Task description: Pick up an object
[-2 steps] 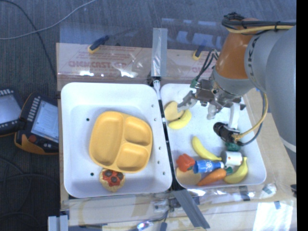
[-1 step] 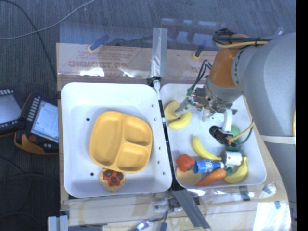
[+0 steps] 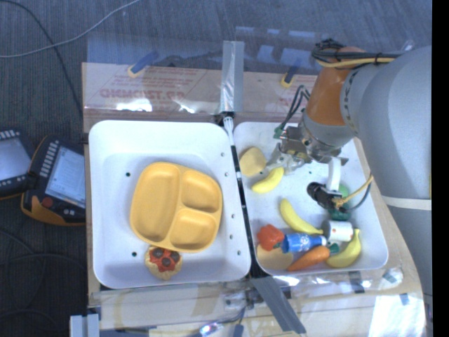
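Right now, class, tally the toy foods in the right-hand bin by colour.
Yellow, curved plastic bananas and pale round piece: 4
Orange plastic carrot: 1
Red plastic lump: 1
Blue-and-white bottle: 1
Total: 7

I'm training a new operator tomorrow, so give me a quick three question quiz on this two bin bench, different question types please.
1. True or false: the yellow divided tray lies in the left bin.
2. Which item lies nearest the tool? A) the carrot B) the small banana C) the pizza slice toy
3. Fill in: the blue bottle lies in the ___ bin.

Key: 1 true; 2 B, the small banana lies just below the tool in the right bin; 3 right.
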You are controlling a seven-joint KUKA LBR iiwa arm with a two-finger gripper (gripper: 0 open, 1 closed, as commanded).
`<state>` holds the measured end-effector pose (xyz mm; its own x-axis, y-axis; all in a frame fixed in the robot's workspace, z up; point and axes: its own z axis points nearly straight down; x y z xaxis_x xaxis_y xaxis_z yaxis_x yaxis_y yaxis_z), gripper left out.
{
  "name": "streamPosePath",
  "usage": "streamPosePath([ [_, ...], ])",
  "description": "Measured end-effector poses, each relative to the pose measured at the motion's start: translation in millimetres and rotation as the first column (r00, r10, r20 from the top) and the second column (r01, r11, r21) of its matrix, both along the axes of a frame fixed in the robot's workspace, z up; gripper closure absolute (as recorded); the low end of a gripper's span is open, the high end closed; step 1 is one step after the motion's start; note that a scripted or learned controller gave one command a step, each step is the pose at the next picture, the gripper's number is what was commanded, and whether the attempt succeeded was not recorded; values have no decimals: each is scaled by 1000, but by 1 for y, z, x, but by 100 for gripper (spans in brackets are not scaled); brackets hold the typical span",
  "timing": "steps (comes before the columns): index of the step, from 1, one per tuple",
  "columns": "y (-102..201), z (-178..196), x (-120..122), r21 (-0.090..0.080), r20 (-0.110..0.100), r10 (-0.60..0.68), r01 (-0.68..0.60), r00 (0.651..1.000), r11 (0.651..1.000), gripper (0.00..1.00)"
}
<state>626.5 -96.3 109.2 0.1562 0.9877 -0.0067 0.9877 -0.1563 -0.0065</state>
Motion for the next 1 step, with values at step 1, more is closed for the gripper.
streamPosePath([
  [1, 8, 80, 13, 2, 5, -153, 153, 988, 988, 100],
])
